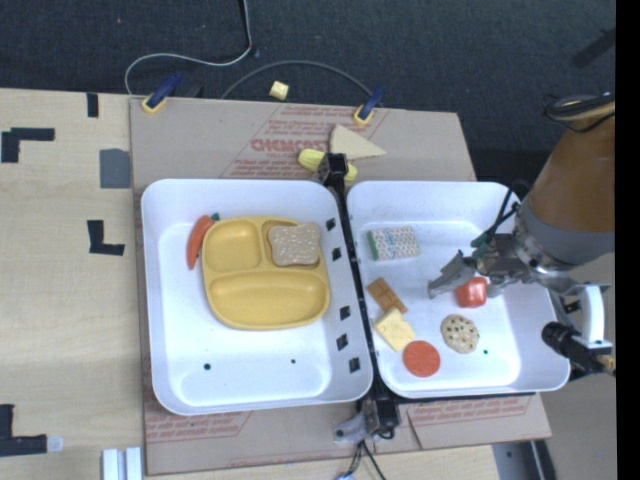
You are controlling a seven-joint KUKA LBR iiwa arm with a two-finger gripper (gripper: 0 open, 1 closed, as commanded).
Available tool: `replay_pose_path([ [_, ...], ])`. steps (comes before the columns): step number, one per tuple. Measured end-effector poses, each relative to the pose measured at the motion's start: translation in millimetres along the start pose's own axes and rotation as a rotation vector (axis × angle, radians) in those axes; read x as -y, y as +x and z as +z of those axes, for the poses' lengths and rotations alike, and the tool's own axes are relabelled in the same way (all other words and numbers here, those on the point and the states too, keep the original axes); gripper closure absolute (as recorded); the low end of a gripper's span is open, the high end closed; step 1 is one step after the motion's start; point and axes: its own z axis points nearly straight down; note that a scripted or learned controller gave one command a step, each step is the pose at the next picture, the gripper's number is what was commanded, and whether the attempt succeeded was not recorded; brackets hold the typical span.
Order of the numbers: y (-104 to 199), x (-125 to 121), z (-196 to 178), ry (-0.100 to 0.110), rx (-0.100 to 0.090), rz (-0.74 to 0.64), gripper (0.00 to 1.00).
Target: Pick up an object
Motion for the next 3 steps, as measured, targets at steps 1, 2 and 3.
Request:
replay_pose_path([
  [1, -79, -16, 99, 0.007, 0.001, 0.006, 0.0],
  [2, -62, -22, 146, -0.001, 0.003, 0.001, 0.0],
  [3, -38, -76, 143, -0.006, 0.003, -0.003, 0.0],
])
